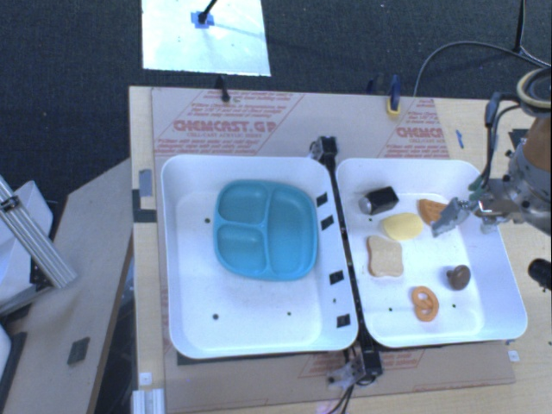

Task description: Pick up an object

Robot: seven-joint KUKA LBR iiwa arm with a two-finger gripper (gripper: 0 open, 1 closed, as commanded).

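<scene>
The right bin [509, 317] holds several small items. A black and silver object [379, 200] lies at its upper left, with a yellow lemon-shaped piece [402, 226] just below it. An orange piece [430, 208] sits to the right of the lemon, partly under my gripper [452, 216]. A slice of toast [385, 256], a pretzel [423, 303] and a small brown object [458, 276] lie lower in the bin. My gripper hangs over the bin's upper right part, next to the orange piece, with nothing visibly held.
The left bin [185, 317] holds a blue divided plate [264, 229]. A raised divider with black clips [335, 231] separates the two bins. The arm [528, 171] comes in over the right bin's right wall. A metal frame [34, 240] stands at the far left.
</scene>
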